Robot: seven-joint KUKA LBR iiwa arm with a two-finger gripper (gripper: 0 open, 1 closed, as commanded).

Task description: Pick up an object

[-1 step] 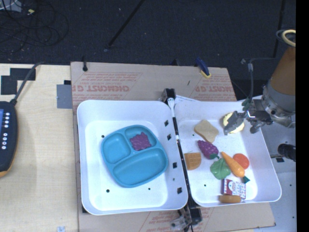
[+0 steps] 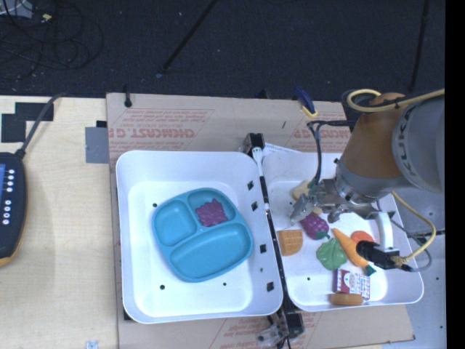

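Over the right bin (image 2: 407,297), the gripper (image 2: 309,208) hovers above a purple toy (image 2: 315,226), jaws spread and holding nothing; best descend straight, straddling it, clear of the carrot (image 2: 350,247).

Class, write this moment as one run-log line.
arm: over right white bin | gripper: above purple toy vegetable | held: nothing seen | blue divided plate: in left white bin

Tabletop (image 2: 51,282): pale wood, seen from above.
Cardboard sheet (image 2: 189,126): flat on the tabletop, under two white bins (image 2: 138,195) side by side.
Handheld controller (image 2: 9,206): at the left edge.
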